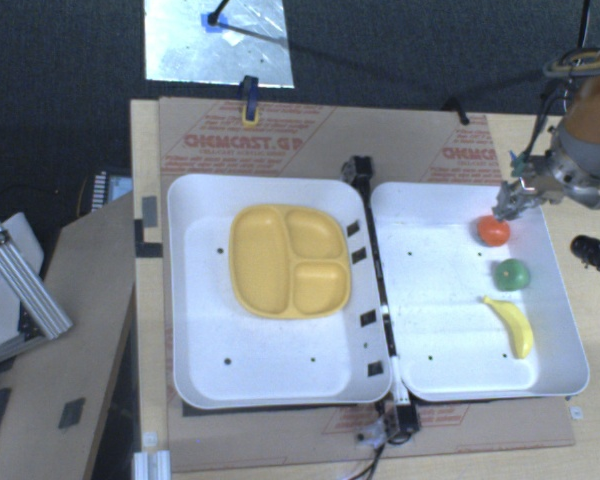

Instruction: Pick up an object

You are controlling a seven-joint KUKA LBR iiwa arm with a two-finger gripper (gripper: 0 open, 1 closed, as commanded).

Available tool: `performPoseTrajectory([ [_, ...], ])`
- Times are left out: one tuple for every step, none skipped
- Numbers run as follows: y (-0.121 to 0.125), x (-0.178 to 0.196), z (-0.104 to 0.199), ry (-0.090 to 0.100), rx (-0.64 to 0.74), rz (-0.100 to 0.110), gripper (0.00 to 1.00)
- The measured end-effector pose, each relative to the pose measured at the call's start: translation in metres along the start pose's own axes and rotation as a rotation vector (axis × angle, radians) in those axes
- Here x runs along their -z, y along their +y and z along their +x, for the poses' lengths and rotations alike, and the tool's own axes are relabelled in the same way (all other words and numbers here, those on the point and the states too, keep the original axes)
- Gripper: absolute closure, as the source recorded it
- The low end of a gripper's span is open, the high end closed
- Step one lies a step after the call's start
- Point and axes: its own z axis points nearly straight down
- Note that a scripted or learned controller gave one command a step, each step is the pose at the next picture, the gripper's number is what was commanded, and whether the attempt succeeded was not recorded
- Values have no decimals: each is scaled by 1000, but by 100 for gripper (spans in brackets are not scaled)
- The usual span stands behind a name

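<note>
Up on the brown board (242, 140) you can read "CHEMCAST". Just above the red ball (493, 231) hang the jaws; I cannot tell how they stand. Nearby lie a green ball (512, 274) and a banana (512, 326).

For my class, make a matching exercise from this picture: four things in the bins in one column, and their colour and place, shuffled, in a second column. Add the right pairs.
Things:
1. divided tray
2. tomato
3. round fruit
4. banana

Descriptions:
A. green, middle of the three in the right bin
B. yellow, left bin
C. yellow, nearest the right bin's front edge
D. orange-red, just below the gripper

Pairs: 1-B, 2-D, 3-A, 4-C
</note>
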Motion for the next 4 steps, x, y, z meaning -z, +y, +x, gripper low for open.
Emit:
performPoseTrajectory([
  [8,58,-8,-1,0,-1,100],
  [9,68,-8,1,0,3,100],
  [-4,65,54,4,3,7,100],
  [-18,49,108,4,2,8,100],
])
